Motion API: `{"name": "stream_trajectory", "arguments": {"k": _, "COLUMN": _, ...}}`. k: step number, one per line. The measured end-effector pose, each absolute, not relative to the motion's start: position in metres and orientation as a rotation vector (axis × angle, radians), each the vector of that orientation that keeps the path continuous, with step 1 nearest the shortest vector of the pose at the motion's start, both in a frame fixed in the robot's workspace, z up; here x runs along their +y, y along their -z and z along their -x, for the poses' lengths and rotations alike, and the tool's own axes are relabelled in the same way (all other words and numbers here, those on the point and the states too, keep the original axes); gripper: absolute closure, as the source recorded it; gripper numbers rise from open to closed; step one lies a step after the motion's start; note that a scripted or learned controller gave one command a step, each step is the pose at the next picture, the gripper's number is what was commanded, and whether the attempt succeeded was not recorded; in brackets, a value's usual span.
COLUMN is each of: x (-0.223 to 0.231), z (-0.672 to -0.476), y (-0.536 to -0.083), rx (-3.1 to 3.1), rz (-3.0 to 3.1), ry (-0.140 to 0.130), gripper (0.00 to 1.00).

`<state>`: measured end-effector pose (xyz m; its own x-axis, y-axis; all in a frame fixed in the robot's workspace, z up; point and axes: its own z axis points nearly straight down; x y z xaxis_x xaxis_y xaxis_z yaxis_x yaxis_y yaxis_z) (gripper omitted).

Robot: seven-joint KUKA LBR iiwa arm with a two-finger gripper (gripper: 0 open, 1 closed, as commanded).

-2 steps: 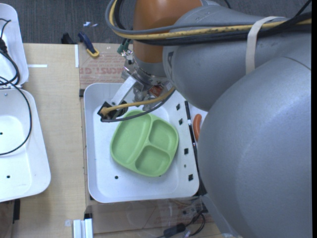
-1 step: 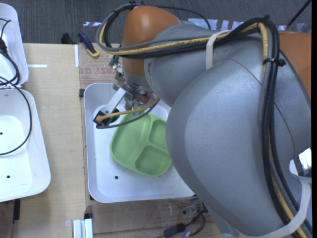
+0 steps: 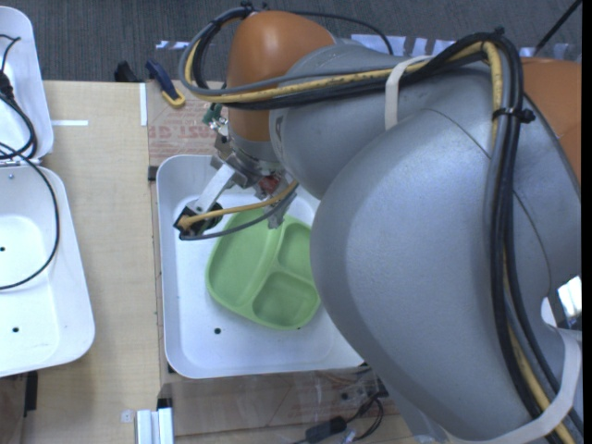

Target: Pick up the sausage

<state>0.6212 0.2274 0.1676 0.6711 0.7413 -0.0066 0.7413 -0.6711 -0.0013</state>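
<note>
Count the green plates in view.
1. The green divided plate lies in the white bin beneath the arm, its right side covered by the arm. The arm hides much of that bin, so more could be hidden.

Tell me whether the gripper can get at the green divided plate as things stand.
Probably yes. The gripper hangs just over the upper rim of the green plate in the white bin, with nothing visible between them. The arm hides the plate's right edge, so that part is unsure.
</note>
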Motion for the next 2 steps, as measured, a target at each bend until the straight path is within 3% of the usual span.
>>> {"name": "stream_trajectory", "arguments": {"k": 1, "x": 0.228, "z": -0.584, "y": -0.100, "rx": 1.388, "rz": -2.818, "ry": 0.007, "gripper": 0.00}}
{"name": "stream_trajectory", "arguments": {"k": 2, "x": 0.217, "z": -0.634, "y": -0.090, "rx": 1.419, "rz": -2.802, "ry": 0.008, "gripper": 0.00}}
